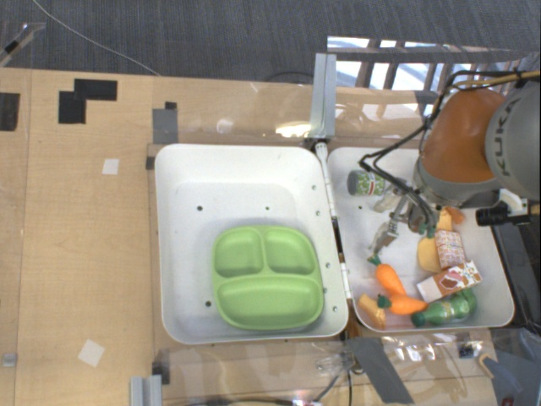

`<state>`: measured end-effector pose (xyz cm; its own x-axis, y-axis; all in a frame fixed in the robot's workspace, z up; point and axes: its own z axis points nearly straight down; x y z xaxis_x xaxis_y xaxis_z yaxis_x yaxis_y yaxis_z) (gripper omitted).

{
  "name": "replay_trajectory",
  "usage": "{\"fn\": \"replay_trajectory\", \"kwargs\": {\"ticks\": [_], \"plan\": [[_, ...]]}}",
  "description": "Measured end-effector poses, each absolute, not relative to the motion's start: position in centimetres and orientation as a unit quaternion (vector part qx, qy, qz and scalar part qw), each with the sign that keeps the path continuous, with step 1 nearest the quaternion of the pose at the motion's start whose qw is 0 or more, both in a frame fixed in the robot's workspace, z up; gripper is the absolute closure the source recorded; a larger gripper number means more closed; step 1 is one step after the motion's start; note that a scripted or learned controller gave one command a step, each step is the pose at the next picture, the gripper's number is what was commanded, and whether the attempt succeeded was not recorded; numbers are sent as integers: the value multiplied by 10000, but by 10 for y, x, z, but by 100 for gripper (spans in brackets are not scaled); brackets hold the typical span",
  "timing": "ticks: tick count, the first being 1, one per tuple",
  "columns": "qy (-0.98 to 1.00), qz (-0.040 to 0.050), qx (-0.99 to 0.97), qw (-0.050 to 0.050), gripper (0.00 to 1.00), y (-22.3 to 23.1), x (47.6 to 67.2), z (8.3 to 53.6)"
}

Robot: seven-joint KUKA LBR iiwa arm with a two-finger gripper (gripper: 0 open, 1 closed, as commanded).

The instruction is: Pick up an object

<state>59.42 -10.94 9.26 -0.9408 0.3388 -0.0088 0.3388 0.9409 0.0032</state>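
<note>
Overhead, the claw (390, 233) of the grey arm hangs low inside the right bin (507, 311), its thin fingers spread apart with nothing between them, tips pointing down toward bare white floor just above the orange carrot (390, 279). By the look of it, the job stands at the approach stage: no object has been taken yet, and the nearest candidate, the carrot, lies just below and slightly right of the fingertips. A next move would likely call for a small shift toward it, a descent, and a squeeze across its narrow body.

Around the claw, toys crowd the bin's lower right: a second orange carrot piece (408, 305) touching the first, a green bottle (445, 310) along the near wall, a small red-and-white carton (450, 280), a patterned packet (449, 248) and a yellow piece (429, 255) beside it. A small can with a green label (368, 183) lies apart near the far wall. That tight cluster could foul a grasp. Across the divider, the left bin (182, 184) carries a green divided plate (267, 276), well clear of the work.
</note>
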Motion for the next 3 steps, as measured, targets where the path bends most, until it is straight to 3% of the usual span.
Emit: {"fn": "replay_trajectory", "kwargs": {"ticks": [1,2,3], "plan": [[9683,17,2495,99,0,-90,518,91],[9773,5,2119,21,0,-113,618,90],[9736,-6,2283,74,0,-159,553,90]]}}
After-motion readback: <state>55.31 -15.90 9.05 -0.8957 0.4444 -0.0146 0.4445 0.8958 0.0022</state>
